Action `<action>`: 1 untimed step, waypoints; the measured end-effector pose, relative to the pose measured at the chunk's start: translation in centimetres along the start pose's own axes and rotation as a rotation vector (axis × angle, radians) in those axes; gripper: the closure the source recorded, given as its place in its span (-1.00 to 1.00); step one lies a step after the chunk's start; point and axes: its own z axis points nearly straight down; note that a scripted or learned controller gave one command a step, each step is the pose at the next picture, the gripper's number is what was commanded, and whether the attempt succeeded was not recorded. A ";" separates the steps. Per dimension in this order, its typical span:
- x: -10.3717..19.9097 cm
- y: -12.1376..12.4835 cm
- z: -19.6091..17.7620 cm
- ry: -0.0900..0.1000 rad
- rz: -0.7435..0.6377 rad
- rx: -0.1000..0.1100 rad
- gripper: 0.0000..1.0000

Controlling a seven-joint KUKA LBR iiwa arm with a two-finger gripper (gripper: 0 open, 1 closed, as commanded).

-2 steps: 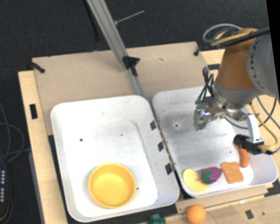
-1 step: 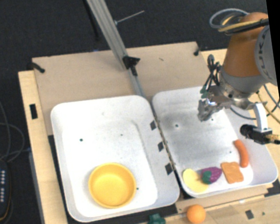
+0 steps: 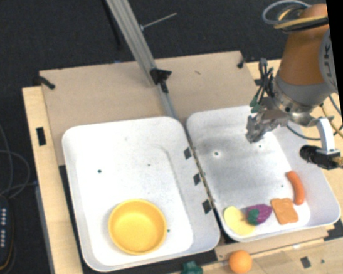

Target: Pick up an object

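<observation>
the gripper (image 3: 256,129) hovers over the right bin (image 3: 237,155), its jaws' state unclear, well apart from the orange sausage (image 3: 297,186)

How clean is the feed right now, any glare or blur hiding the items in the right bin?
Camera view: even, soft lighting; the right bin looks bright but not washed out; the yellow bowl casts a faint shadow; the gripper is slightly blurred; the small purple and green piece is too soft to identify.

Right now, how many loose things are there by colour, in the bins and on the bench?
Yellow: 2, bowl and slice
Orange: 3, sausage, block, ball
Purple: 1, lump
Green: 1, toy
Total: 7
</observation>
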 end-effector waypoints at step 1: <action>5.4 0.5 0.2 0.001 0.001 0.001 1.00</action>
